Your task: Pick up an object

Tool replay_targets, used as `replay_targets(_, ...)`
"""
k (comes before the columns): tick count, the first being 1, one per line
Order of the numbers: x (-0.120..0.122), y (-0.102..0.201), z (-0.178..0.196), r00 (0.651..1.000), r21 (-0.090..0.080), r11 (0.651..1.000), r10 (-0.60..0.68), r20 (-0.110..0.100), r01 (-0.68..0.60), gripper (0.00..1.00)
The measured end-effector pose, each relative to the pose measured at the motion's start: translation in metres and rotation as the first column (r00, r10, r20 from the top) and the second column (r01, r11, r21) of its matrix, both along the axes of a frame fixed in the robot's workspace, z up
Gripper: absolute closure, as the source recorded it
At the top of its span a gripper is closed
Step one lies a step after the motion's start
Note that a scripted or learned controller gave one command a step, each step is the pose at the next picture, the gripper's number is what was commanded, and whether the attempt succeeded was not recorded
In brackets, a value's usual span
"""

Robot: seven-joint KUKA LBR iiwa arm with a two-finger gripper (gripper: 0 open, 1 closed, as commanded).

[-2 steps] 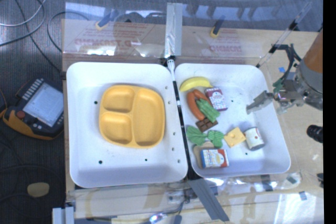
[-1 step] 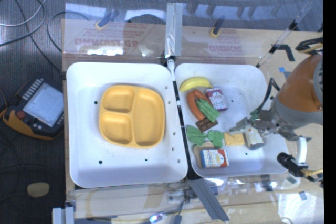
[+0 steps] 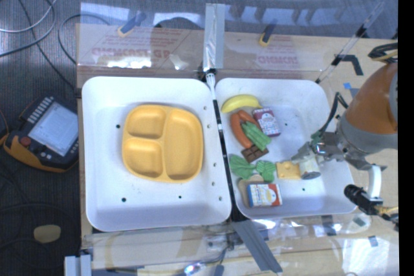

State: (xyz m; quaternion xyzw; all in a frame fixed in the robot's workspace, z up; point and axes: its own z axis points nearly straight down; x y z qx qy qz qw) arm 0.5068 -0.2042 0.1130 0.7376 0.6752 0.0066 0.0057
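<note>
The right bin [image 3: 304,90] holds several toy foods. A yellow banana [image 3: 240,102] lies at the back, with an orange carrot [image 3: 240,127] and a small red packet [image 3: 266,121] just in front of it. A brown chocolate piece [image 3: 254,153] and green leafy pieces [image 3: 249,168] sit mid-bin. A yellow cheese wedge [image 3: 288,170] and a small orange-and-white carton [image 3: 263,194] lie near the front. My gripper [image 3: 310,161] hangs low over the right part of this bin, right beside the cheese wedge. Nothing is visibly held.
In the left bin [image 3: 103,203] lies a yellow divided plate [image 3: 163,142]. A ridge [image 3: 220,139] separates the two bins. A handheld pendant [image 3: 45,132] and cables lie on the floor to the left. Clear panels [image 3: 259,29] stand behind the bins.
</note>
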Motion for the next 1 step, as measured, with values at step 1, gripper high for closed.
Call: replay_targets(1,0.0068,0.0716,0.0977,1.000,0.000,1.000,0.008,-0.019,-0.008,1.00)
